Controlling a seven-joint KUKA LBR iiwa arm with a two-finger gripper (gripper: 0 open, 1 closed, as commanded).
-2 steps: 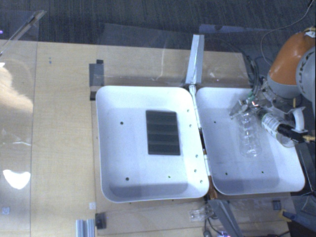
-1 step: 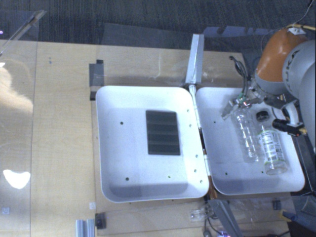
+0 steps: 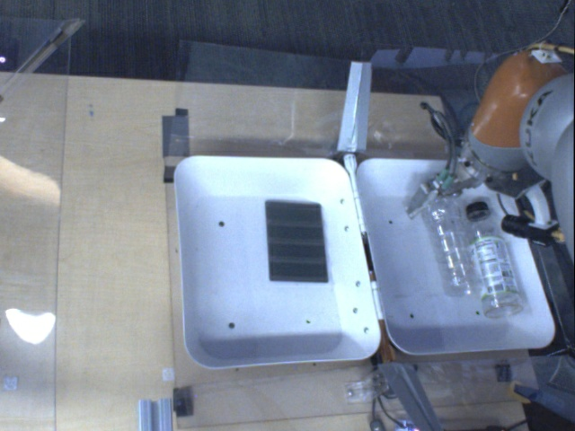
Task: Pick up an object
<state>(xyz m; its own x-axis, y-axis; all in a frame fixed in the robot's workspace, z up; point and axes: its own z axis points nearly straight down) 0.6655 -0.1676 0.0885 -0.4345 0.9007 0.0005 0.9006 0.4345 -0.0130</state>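
Camera view from above, going left to right: the left bin [image 3: 193, 241] has one dark ribbed slab [image 3: 296, 241] lying flat around the middle. Moving over, the right bin [image 3: 404, 312] has the gripper [image 3: 437, 189] low near the back wall, right at the far end of a clear bottle [image 3: 452, 250] lying on its side. We honestly can't tell how wide the gripper is open or whether it's got hold of anything. Close alongside is a second bottle [image 3: 494, 272] with a pale label, also lying down, and a small black round thing [image 3: 476, 210] sits near its far end. The arm's orange band [image 3: 508, 97] is over the back right corner.
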